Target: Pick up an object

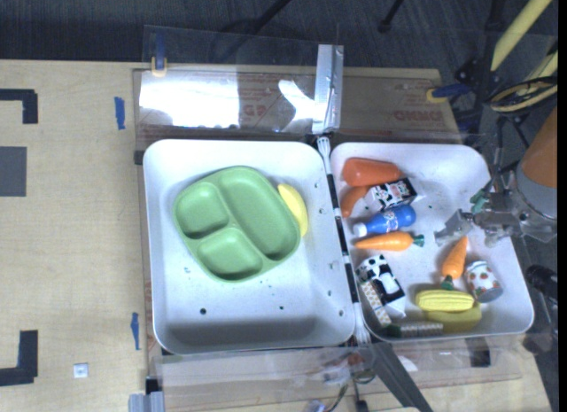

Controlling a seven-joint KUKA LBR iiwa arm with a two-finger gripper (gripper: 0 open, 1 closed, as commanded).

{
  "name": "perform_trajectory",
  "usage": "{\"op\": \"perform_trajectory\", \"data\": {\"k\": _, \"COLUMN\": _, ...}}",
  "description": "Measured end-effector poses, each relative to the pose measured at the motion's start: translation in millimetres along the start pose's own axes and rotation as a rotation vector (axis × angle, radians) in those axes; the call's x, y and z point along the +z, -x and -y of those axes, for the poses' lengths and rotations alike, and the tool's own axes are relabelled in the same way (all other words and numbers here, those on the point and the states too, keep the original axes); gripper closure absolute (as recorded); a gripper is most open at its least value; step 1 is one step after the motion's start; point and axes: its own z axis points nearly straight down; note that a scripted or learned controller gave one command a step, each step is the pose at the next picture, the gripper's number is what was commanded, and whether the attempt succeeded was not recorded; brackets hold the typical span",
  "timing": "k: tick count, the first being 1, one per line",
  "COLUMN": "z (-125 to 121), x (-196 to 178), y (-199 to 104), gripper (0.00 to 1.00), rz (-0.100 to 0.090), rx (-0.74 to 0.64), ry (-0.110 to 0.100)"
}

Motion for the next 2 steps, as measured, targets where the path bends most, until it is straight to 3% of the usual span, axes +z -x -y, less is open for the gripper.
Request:
{"op": "perform_trajectory", "data": {"k": 1, "z": 6.0, "x": 70.0, "y": 17.1, "gripper": 0.00, "rz": -0.002, "rx": -0.332, "ry": 0.003}}
{"op": "perform_trajectory", "data": {"k": 2, "z": 4.8, "x": 58.9, "y": 18.7, "gripper": 1.00, "rz": 0.001, "rx": -0.329, "ry": 0.009}}
